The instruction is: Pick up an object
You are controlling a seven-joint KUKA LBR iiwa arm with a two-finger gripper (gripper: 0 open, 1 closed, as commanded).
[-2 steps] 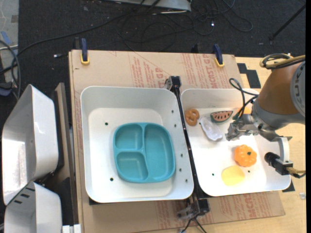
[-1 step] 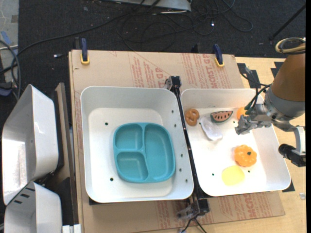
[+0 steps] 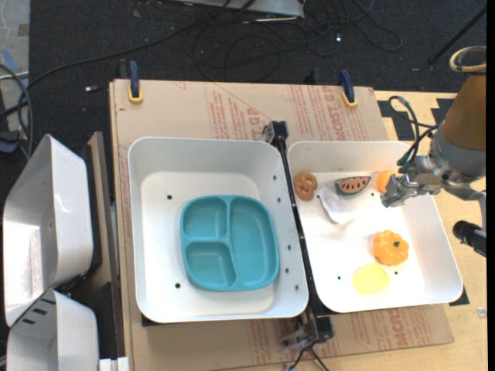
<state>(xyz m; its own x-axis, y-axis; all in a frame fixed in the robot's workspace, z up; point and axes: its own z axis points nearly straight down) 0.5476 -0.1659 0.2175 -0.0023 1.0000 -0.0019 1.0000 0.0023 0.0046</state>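
Observation:
The right bin [image 3: 445,273] holds a brown pretzel [image 3: 305,185], a watermelon slice [image 3: 353,184], a white cup-like piece [image 3: 336,205], a small orange piece [image 3: 383,181], an orange pumpkin [image 3: 390,248] and a yellow disc [image 3: 370,279]. My gripper [image 3: 393,193] hangs over the bin's upper right part, just below and to the right of the small orange piece and right of the watermelon slice. Nothing shows between its tips.
The left bin [image 3: 147,207] holds a teal divided plate [image 3: 230,243]. White containers [image 3: 42,222] stand off the bench's left side. Cables run from the arm over the bin's back right corner [image 3: 406,118]. Two clamps [image 3: 135,90] grip the bench's far edge.

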